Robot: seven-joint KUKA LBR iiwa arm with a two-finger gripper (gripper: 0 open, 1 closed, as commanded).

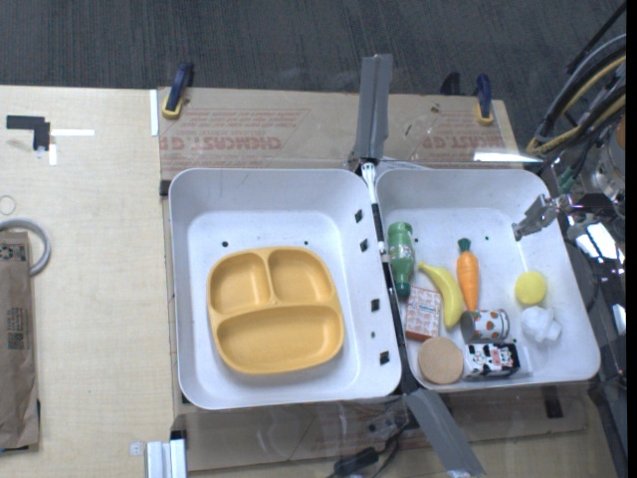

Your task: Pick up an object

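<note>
Round tan cookie-like disc and black-and-white carton lie against right bin front edge. Orange plastic carrot sits mid-bin; open floor toward back wall. Gripper at right rim, grip state indeterminable. Left bin: yellow divided plate.

Arm chopped off by the right edge, just cables and wrist bits poking in; gripper too small to read the fingers. Brown paper bag cut by the left edge. Print on the little carton and the black-and-white can too tiny to make out. White lump beside the lemon: can't tell what.
</note>
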